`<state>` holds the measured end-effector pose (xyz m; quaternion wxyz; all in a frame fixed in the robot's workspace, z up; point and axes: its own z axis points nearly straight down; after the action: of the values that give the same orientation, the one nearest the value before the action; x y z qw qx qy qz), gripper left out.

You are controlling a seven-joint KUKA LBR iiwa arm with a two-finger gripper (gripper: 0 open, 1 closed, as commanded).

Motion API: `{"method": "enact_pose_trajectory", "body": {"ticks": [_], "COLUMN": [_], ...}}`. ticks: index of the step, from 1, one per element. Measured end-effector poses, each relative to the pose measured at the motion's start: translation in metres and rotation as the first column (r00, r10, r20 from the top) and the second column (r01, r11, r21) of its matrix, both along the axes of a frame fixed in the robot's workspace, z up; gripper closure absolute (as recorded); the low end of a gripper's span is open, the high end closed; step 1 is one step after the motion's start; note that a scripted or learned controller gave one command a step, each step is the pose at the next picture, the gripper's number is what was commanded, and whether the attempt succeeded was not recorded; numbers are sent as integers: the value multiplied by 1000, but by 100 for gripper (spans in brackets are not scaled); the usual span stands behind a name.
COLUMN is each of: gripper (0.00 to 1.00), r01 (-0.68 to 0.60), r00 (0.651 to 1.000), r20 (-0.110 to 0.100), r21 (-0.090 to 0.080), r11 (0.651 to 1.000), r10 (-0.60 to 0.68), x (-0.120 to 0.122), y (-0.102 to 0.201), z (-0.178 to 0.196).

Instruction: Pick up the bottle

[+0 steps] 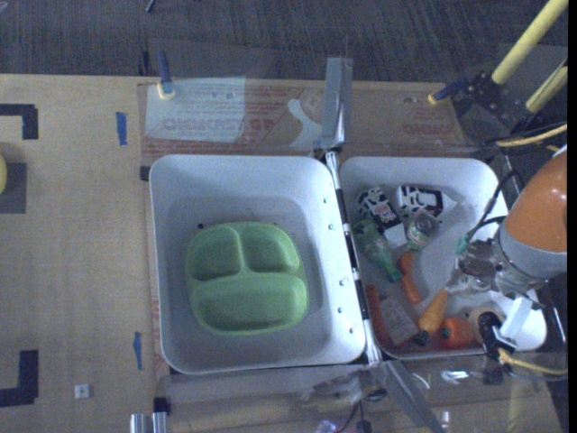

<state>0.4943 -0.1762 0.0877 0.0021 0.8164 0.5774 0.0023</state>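
Note:
A green see-through bottle [373, 249] lies on its side in the right bin [473, 177], close to that bin's left wall. A small clear bottle or jar [420, 228] lies just to its right. The arm, with its orange band [544, 213], reaches in from the right. Its gripper [476, 276] hangs over the right part of the bin, right of the green bottle and apart from it. Nothing can be seen held in it.
Also in the right bin are black-and-white cow-patterned toys [401, 202], orange carrot-like pieces [432, 310], a red-orange item [458, 333] and a flat packet [394, 318]. The left bin [180, 188] holds a green divided plate [245, 276]. A metal divider [335, 106] stands behind the bins.

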Motion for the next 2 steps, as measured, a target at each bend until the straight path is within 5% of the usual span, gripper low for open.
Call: {"method": "enact_pose_trajectory", "body": {"ticks": [2], "gripper": [100], "r01": [124], "r00": [992], "r20": [-10], "r21": [3], "r11": [992], "r10": [-124], "x": [-16], "y": [5], "z": [3]}}
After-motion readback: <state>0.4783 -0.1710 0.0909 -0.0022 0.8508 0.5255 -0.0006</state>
